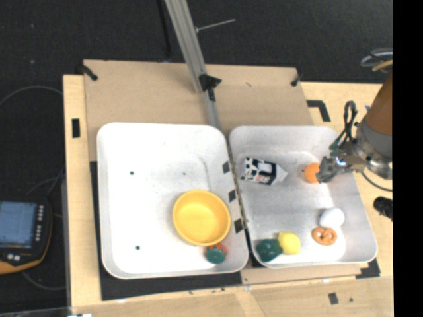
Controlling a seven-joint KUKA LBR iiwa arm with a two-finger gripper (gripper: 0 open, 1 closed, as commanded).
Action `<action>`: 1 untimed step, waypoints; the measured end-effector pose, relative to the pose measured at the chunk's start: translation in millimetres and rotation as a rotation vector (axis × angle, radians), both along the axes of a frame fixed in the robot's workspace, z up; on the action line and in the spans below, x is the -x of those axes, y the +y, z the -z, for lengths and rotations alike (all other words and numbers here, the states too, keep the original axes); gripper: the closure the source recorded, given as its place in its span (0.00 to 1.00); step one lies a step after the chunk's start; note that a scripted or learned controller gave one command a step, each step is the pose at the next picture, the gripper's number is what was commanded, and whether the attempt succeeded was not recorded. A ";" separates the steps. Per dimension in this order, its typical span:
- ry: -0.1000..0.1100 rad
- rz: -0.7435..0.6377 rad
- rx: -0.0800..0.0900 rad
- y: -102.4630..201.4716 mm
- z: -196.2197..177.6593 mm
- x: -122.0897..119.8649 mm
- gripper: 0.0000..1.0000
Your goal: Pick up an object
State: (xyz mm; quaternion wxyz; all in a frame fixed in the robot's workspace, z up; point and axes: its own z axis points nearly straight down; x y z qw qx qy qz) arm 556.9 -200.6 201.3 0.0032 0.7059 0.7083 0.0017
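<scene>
In the right bin (291, 210), my gripper (326, 169) reaches in from the right and sits beside a small orange ball (310, 173), touching or nearly touching it. A black-and-white carton (259, 170) lies left of the ball. Along the bin's front edge lie a white egg-shaped object (331, 217), an orange ring-shaped object (324, 236), a yellow lump (289, 243) and a dark green object (268, 248).
The left bin (145, 177) holds a yellow bowl (201, 216), with a small green and red object (215, 253) just in front of it. A metal pole (192, 51) slants across the back of the bench toward the divider between the bins.
</scene>
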 end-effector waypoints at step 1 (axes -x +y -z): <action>-0.002 -0.001 0.001 -4.2 -62.2 -8.0 1.00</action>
